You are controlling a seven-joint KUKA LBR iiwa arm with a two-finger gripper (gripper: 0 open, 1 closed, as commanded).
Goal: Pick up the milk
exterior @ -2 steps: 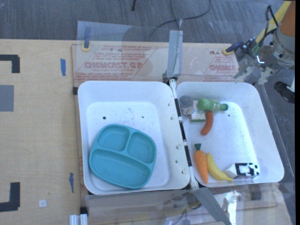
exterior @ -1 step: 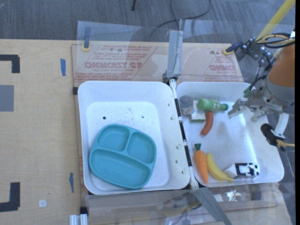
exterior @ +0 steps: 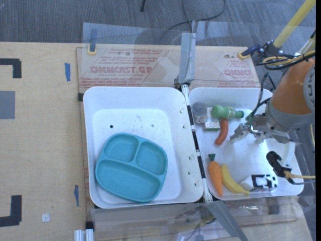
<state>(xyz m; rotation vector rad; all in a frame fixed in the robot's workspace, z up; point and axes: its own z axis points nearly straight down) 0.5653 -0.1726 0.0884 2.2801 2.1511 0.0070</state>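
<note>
In the right bin (exterior: 251, 160), near its front right corner, you have the milk (exterior: 264, 182): a small white carton with black cow patches, lying just beside the rim and close to the tip of the banana (exterior: 232, 180). Your pincer (exterior: 244, 131) hangs over the middle of that bin, near the red chili pepper (exterior: 221, 131) and the green bottle (exterior: 225, 113), well apart from the carton; you cannot tell from this slant whether it is apart or together. To do this step well, I judge you should carry the arm toward the front right corner first, staying high enough to pass over the vegetables, then descend straight down. The bin wall sits close to the carton, so line the grip up along the wall, not across it. Keep clear of the banana and the carrot (exterior: 215, 177). The teal divided plate (exterior: 131, 166) in the left bin (exterior: 135, 102) is no concern.
</note>
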